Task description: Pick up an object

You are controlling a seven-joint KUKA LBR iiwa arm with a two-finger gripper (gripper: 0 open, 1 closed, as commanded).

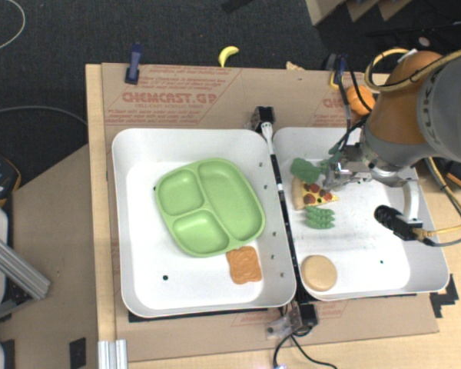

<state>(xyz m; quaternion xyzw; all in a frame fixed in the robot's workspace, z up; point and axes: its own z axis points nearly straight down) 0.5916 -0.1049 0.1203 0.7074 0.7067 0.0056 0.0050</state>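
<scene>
At right of centre, the gripper point(332, 174) hangs over the right bin point(415, 279), just beside a pizza slice point(313, 196) and green toys point(319, 218); the arm's bulk hides its fingers, so I cannot tell their state.

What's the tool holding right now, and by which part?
Cannot tell. The tool is low in the right bin, at the pizza slice and green leaf, but the arm hides any grip.

A: What's cut off? The arm point(438, 106) runs past the right edge
B: And its gripper point(332, 172)? Blurred over the right bin point(415, 283); whether the fingers are parted can't be told
</scene>
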